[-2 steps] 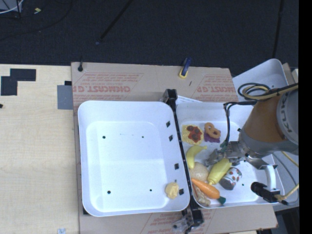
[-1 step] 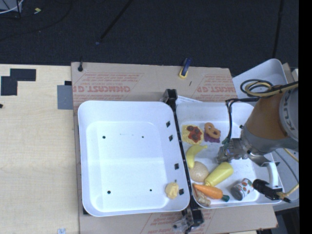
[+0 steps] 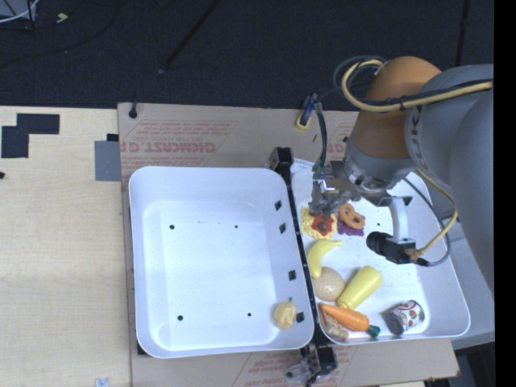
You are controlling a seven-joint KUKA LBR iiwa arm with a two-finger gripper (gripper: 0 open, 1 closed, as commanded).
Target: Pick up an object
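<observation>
Nearest the lens, a black clamp fitting sits at the bench's front edge, below the seam between the bins. Farther back, the grey arm's two-finger gripper hangs low over the right-hand shallow white plastic bin, directly above a red-and-yellow toy; whether the claw is apart or closed cannot be told. Just beside it lie an orange ring-shaped toy on a purple piece, then a yellow banana, a tan round potato, a yellow pepper, an orange carrot and a small red-and-white can. One pale yellow lump rests in the left-hand white bin. Nothing appears lifted; the pick seems not yet done.
</observation>
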